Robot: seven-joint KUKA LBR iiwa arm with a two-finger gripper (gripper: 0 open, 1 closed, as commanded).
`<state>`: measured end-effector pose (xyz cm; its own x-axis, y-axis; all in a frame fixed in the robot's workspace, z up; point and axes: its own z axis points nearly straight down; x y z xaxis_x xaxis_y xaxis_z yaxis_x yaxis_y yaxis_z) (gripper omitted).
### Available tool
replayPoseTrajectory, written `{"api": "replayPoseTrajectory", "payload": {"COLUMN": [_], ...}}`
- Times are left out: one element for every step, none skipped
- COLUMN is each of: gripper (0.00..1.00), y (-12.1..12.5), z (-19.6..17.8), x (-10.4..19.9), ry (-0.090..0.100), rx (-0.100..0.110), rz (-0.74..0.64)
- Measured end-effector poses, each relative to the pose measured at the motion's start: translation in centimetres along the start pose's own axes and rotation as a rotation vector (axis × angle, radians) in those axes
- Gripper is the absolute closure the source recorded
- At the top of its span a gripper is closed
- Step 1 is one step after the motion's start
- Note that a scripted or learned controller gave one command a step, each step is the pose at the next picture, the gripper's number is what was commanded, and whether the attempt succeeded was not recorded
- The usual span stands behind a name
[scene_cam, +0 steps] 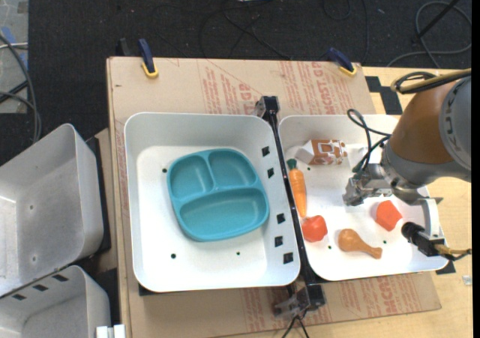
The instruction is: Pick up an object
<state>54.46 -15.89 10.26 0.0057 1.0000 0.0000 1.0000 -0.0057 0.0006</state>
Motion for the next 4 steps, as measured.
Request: {"api": "replayPoseTrajectory", "payload": {"gripper": [1.0, 1.0, 1.0, 1.0], "y": [0.3, -0.3, -0.1, -1.2], "z": [-4.3, -9.0, -11.2, -10.7], "x": [-0.1, 0.4, 0.4, 6.3], "ry": [-0.001, -0.002, -0.001, 0.002], "rx": [-0.004, -0.005, -0.003, 0.002], "rz": [-0.008, -0.009, -0.009, -0.013]}}
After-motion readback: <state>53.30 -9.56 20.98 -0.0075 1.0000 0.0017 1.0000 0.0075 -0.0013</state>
